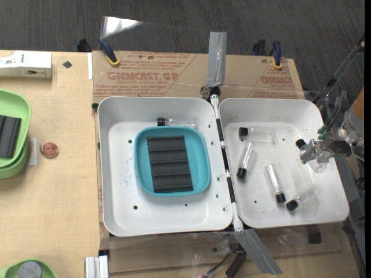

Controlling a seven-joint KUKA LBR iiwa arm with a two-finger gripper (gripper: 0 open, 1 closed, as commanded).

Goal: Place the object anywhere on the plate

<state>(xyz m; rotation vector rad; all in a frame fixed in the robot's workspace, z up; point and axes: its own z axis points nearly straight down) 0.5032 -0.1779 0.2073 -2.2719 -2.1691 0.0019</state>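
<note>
A teal square plate (200,155) with a black ridged insert (169,163) lies in the left bin (116,172). Several clear vials with black caps lie in the right bin (324,210): one at the back (258,134), one near the divider (244,158), one in the middle (272,181), one at the front (300,201). Another vial (174,122) lies in the left bin, just behind the plate. My gripper (316,150) hangs over the right bin's right side. A black cap (300,144) and a clear shape (320,165) sit right beside it; whether it holds them is unclear.
Cardboard (174,71) lies behind the bins, held by clamps (109,55). On the wooden bench to the left stand a green tray (17,112), a white box (26,64) and a small brown disc (50,150). A ridge (223,155) divides the two bins.
</note>
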